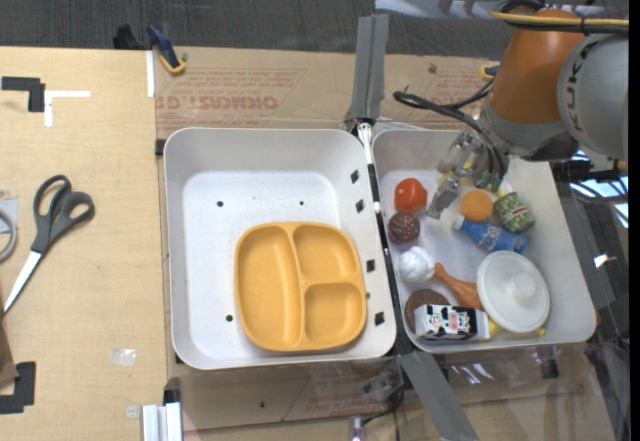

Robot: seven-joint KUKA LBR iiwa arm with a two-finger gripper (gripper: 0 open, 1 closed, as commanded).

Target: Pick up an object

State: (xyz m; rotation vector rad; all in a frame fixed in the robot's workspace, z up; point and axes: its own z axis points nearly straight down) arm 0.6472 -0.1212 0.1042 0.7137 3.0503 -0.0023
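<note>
Carton (447,322): small black and white milk box, lying at the near edge of the right bin (578,259).
Lid (513,290): round white piece, just right of the carton, near the front corner of this bin.
Drumstick (457,282): orange-brown toy, between the carton and the lid.
Yellow tray (299,284): three compartments, it sits in the near half of the left bin (190,229).
White ball (416,262): near the wall between the bins, with a dark brown ball (404,226) behind it and a red tomato (410,194) further behind.
Blue bottle (490,233): lying in the middle of the right bin, a green can (515,213) beside it.
Orange fruit (477,204): just beside the fingertips, not between them.
Tool (449,191): low over the far part of the right bin, fingers apart, nothing between them.
Scissors (45,224): on the counter (80,309), far left.
</note>
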